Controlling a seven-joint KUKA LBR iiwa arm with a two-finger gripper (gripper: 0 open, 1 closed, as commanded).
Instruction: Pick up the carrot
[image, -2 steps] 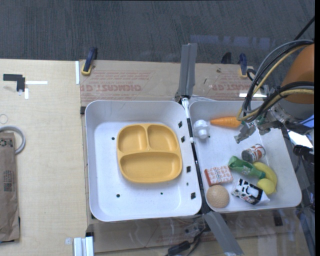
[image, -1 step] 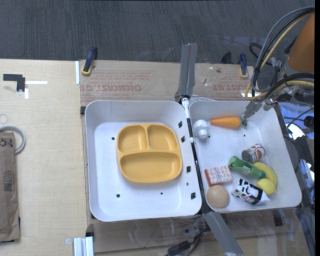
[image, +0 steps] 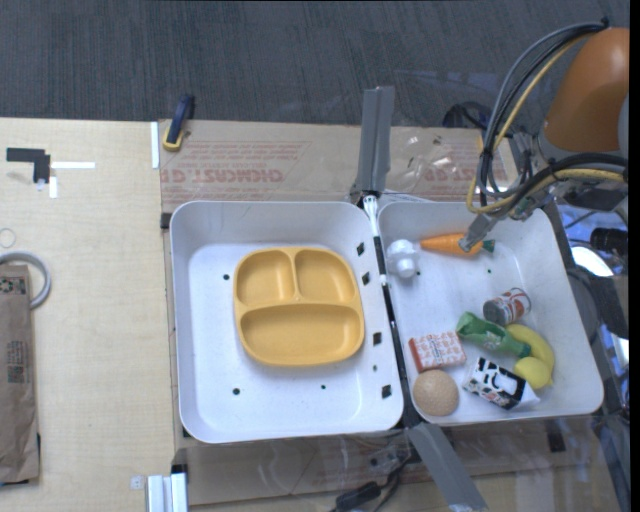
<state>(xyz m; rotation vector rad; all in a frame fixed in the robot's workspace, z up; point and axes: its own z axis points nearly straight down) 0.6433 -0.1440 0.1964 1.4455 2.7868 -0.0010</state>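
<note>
The carrot (image: 448, 243) is orange with a small green top. It lies on its side near the back wall of the right bin (image: 560, 262), its green end pointing right. My gripper (image: 480, 232) comes down from the arm at the upper right. Its grey tip is right at the carrot's green end and seems to touch it. Cables hang around the wrist and hide the upper part of the gripper.
A white rounded object (image: 402, 258) sits just left of the carrot. At the front of the right bin are a can (image: 508, 304), a green item (image: 490, 335), a banana (image: 535, 355), a red packet (image: 437, 350), a brown ball (image: 435, 393) and a black-and-white pack (image: 497, 382). The left bin (image: 200, 330) holds a yellow divided plate (image: 298, 305).
</note>
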